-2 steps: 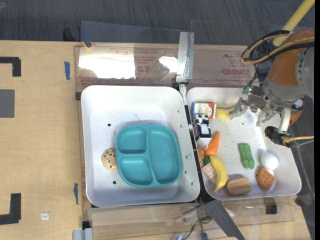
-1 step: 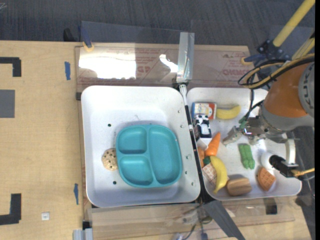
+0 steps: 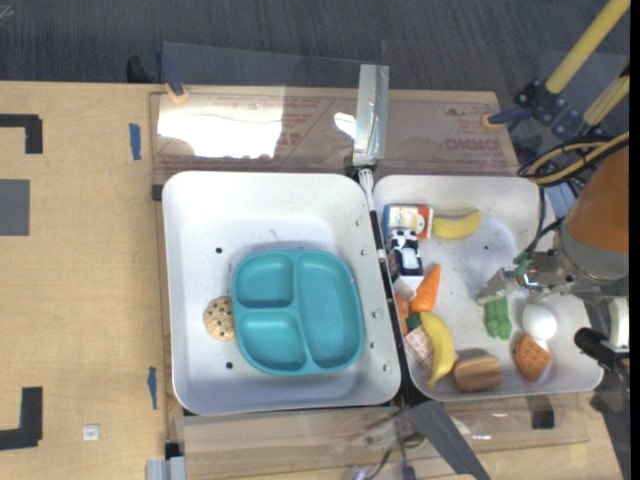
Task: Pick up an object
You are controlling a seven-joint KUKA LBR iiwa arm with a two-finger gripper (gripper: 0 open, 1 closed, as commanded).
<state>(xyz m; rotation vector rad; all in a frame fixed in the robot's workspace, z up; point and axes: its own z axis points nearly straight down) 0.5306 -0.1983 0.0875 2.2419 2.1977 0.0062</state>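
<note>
The right bin (image 3: 520,196) holds several toy foods. A yellow banana (image 3: 456,225) lies at the back beside a small printed carton (image 3: 406,218). An orange carrot (image 3: 428,288) and a second banana (image 3: 438,344) lie along the left wall. Near the front sit a brown bread roll (image 3: 477,371) and an orange-red piece (image 3: 532,358). A green piece (image 3: 497,318) and a white egg (image 3: 540,323) lie mid-right. My gripper (image 3: 506,284) hangs over the bin's right half, just above the green piece and left of the egg. Nothing is seen held in it.
The left bin (image 3: 190,218) holds a teal divided plate (image 3: 297,310) with a cookie (image 3: 219,318) at its left side. A metal divider post (image 3: 370,118) stands behind the bins. Cables and yellow struts (image 3: 590,38) crowd the upper right near the arm.
</note>
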